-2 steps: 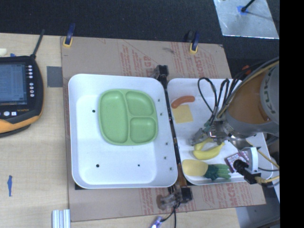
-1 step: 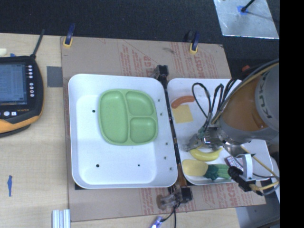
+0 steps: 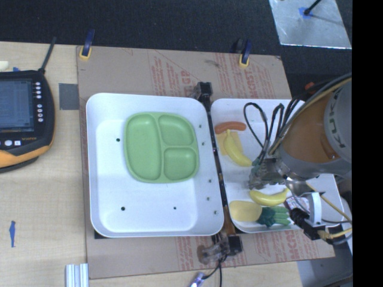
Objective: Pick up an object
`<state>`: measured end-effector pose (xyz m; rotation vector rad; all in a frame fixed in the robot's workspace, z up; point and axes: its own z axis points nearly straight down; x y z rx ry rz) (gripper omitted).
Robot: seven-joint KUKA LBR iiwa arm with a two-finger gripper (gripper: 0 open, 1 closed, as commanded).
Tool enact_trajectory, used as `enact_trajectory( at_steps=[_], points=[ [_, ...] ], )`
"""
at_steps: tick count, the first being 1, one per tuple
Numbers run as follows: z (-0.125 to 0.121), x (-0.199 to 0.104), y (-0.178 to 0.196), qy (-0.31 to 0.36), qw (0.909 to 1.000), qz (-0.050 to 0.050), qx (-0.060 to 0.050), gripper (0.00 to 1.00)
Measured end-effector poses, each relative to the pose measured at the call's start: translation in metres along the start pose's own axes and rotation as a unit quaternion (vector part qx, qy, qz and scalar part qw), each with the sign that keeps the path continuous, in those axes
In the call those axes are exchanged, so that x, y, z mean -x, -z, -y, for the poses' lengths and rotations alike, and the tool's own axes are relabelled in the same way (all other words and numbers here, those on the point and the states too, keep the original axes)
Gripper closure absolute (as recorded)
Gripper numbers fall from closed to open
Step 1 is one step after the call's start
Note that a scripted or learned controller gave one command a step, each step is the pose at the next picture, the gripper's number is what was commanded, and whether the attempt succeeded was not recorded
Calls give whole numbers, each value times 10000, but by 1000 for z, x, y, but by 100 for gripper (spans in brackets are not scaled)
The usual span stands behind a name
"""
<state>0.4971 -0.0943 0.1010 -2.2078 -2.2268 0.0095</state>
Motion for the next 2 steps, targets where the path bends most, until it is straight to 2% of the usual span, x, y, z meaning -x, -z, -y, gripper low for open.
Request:
enact_trajectory(
  at_steps=[1,2],
  points=[
    [23,107,82,-27,10000,3,34,100],
    [-87,67,146,-21,10000,-5,38,100]
  ],
)
